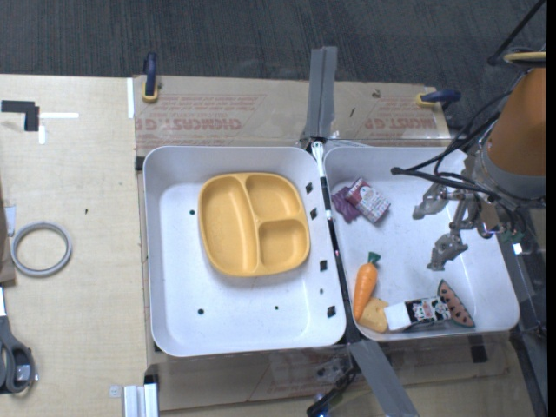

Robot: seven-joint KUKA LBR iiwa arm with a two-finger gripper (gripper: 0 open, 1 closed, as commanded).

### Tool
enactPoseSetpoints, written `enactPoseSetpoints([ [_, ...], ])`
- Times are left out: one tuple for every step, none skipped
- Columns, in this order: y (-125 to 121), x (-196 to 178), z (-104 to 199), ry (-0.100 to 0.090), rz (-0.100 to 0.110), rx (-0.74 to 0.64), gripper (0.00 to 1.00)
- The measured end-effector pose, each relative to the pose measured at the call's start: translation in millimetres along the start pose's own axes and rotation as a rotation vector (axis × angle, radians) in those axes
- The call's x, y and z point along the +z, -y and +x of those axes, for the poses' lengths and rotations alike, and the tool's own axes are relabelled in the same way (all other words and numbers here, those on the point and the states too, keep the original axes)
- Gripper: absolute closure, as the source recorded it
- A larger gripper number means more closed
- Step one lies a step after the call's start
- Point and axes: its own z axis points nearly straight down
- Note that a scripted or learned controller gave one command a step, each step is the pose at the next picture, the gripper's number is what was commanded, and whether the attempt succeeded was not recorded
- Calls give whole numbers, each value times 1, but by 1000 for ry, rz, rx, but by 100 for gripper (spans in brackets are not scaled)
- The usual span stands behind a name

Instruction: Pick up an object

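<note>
Metal gripper (pixel 441 226): fingers spread, nothing held, above right bin (pixel 495 307)
Carrot (pixel 365 288): touching cheese wedge (pixel 374 314)
Left bin (pixel 174 302): yellow divided plate (pixel 254 223)

Left edge of frame: roll of grey tape (pixel 39 248) on the wooden bench (pixel 69 337); scissors (pixel 16 363) at lower left; black bracket (pixel 23 111) at upper left.
</note>
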Motion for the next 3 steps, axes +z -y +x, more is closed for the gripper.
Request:
enactPoseSetpoints([
  [-32,75,-49,0,1,599,0],
  [-31,111,24,-1,2,758,0],
  [-22,111,-50,0,2,833,0],
])
